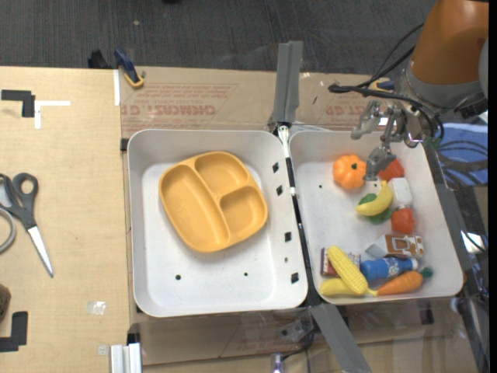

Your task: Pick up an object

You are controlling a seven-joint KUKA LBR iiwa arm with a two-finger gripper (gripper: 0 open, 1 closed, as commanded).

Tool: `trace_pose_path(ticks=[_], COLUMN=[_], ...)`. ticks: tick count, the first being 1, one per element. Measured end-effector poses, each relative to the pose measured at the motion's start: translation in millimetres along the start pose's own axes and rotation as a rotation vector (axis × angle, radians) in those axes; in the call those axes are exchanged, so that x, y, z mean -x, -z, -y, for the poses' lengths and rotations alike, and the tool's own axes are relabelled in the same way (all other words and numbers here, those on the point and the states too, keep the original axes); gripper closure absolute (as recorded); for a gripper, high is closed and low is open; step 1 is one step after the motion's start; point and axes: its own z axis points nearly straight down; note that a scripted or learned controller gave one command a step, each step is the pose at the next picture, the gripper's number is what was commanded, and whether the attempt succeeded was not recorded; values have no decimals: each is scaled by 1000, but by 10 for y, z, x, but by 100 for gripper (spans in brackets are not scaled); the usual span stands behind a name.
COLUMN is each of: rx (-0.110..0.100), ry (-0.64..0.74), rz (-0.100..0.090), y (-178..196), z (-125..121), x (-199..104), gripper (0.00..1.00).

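Orange plastic caught the eye twice over: a three-compartment plate [214, 200] lay alone in the left white bin [147, 231], and a small toy pumpkin [349, 172] sat near the top of the right white bin [314, 208], where all the pickable toys were gathered. The gripper [380, 160] hung over the upper part of that right bin, its metal tip just beside the pumpkin and just above a yellow banana [376, 200], with a red piece [392, 169] tucked behind it. Whether the jaws were spread or pressed together could not be told from this slanted overhead view, and nothing showed between them. The step in hand looked like the approach: the arm was over a target but no grasp was evident. The next move likely called for settling on one toy, probably the pumpkin or the banana, and descending straight onto it. Room was tight there, since the pumpkin, banana, a white block [401, 190] and a red tomato [402, 221] crowded together near the bin's right wall. Along the bottom edge lay a corn cob [346, 269], a blue bottle [386, 269], a carrot [401, 283] and a small carton [404, 245], also closely packed. The bin's left half stood open white floor.
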Motion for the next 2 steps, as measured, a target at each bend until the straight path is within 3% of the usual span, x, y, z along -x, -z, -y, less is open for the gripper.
trace_pose_path(ticks=[1, 2], rx=[0, 0], ry=[-65, -94], rz=[2, 4], y=[-1250, -1240], z=[-161, -106], x=[-148, -61], gripper=[0, 0])
